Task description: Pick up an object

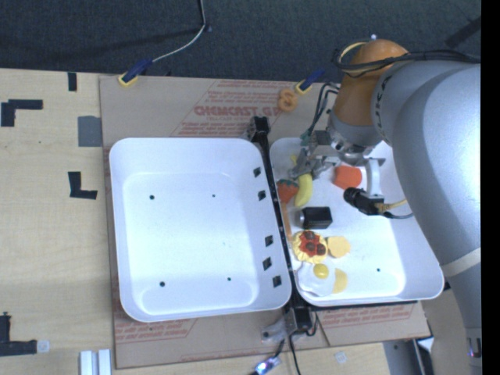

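The smooth left bin [187, 225] has rounded corners. In the right bin [391, 276] lie a curved yellow banana [304, 189], a black block [316, 216] and flat yellow pieces [337, 246]. The metal gripper [312, 158] hangs above the banana; its grip state I cannot tell.

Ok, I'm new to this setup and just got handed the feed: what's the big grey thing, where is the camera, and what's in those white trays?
The camera sits above the bench, looking down at a slant. The big grey thing is the robot arm, reaching in from the right; its gripper is low over the right bin. I cannot tell whether it holds anything. That bin contains small items: a yellow banana-shaped piece, an orange-red block, a black block and some yellow pieces. The left bin sits beside it.
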